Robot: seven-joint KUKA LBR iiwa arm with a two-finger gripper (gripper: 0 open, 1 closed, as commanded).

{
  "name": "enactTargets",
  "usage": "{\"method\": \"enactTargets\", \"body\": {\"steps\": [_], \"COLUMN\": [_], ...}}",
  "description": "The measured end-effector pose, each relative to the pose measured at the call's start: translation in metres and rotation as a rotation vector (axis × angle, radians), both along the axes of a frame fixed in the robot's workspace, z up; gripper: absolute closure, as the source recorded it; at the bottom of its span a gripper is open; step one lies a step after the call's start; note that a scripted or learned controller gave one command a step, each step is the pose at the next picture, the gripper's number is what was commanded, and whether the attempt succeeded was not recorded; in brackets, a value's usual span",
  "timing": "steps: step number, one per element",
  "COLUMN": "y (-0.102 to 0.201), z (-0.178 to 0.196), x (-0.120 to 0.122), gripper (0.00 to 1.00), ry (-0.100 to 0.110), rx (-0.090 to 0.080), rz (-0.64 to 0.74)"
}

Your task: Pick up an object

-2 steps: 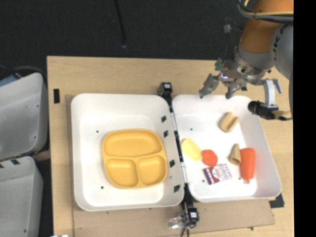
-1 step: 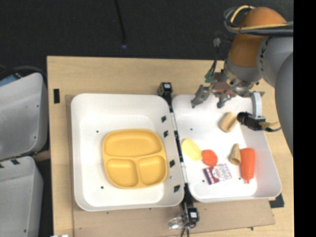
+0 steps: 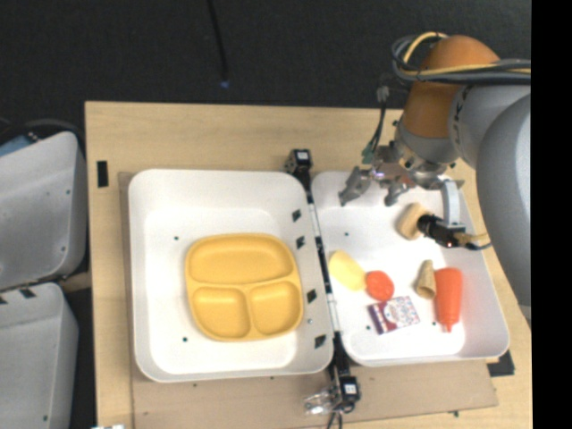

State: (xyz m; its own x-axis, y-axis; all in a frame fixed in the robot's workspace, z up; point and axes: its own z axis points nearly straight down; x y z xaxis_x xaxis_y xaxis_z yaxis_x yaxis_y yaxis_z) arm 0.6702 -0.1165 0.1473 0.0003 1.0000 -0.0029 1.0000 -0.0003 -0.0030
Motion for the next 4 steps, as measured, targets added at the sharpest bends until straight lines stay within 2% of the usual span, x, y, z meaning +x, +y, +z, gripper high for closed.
{"method": "enactTargets", "body": {"steps": [1,2,4], "y": [-0.002,-0.002,-0.006], "z": [-0.049,-0.034,0.056], "x": [-0.001,0.002,0.005], "gripper": [0.0,1.0,1.0], "ry": [0.0,-0.008,-0.009], "rx": [0.0,0.0,0.002], "rz": [-0.001,-0.001,0.002]}}
